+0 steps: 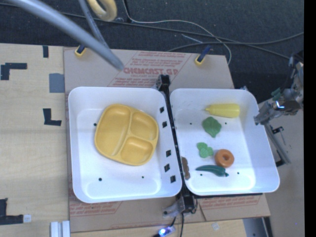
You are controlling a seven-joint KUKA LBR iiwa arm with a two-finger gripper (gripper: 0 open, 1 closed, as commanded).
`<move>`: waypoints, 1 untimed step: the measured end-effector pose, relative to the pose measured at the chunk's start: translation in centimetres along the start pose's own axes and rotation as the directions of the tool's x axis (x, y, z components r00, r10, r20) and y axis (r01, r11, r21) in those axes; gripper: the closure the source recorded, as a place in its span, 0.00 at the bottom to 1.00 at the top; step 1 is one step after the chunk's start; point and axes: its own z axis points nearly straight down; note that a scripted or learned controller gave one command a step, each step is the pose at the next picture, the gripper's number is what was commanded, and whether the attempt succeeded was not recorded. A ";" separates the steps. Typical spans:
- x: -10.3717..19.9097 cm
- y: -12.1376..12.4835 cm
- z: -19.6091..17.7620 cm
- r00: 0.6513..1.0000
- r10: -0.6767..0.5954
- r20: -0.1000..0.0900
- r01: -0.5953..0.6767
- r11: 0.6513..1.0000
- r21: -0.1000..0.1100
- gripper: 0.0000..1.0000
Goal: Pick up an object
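A: Where are the candidates for pickup found?

B: 5 small toy foods are seen in the right bin (247,132): a yellow corn-like piece (223,110) at 12 o'clock, a green leafy piece (212,127) just below it, a smaller green lump (204,149) toward 8 o'clock, an orange ring (224,158) beside it, and a dark green pepper (212,170) at 6 o'clock. The left bin (81,147) is occupied by a yellow divided plate (126,134).

A: How are they expected to handle?

B: All are judged light, stiff moulded plastic, smooth and probably slippery. The orange ring is rounded and compact, so it would best be pinched across its outer rim. The pepper is long and thin, and is better taken across its narrow middle. The corn piece is thicker and could roll.

A: And the claw (269,111)?

B: It is seen at 3 o'clock, over the right bin's outer rim, apart from every piece. Nothing is seen held. How far it is spread cannot be told; it is too small and blurred.

A: The bins themselves?

B: Shallow glossy white trays, resting on cardboard on the table (29,147).
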 end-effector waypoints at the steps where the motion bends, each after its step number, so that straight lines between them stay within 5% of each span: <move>1: 5.5 0.8 0.1 1.000 -0.005 -0.003 0.005 1.000 0.004 1.00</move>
